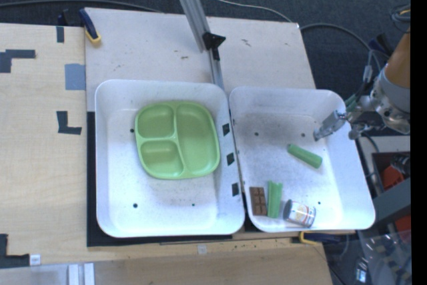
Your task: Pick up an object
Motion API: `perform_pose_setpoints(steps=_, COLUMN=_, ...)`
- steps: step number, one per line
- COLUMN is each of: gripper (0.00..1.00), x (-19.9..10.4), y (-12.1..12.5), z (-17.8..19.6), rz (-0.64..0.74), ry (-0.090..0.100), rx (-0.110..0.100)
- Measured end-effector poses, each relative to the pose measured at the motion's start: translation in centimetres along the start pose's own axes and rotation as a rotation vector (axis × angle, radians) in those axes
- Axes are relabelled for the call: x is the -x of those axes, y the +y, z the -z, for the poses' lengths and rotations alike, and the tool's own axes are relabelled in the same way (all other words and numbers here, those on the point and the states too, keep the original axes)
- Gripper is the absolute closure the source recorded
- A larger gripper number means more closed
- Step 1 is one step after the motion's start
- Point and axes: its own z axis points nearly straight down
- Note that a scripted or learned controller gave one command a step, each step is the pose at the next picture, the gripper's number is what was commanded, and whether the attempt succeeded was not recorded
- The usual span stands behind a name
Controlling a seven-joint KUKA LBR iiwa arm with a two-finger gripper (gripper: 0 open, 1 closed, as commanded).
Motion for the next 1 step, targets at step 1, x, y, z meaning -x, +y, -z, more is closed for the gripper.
perform_pose_setpoints(steps=1, gripper=0.0, x=0.01, y=-0.01, z=0.0, rz=0.0, ry=0.0, rx=0.0)
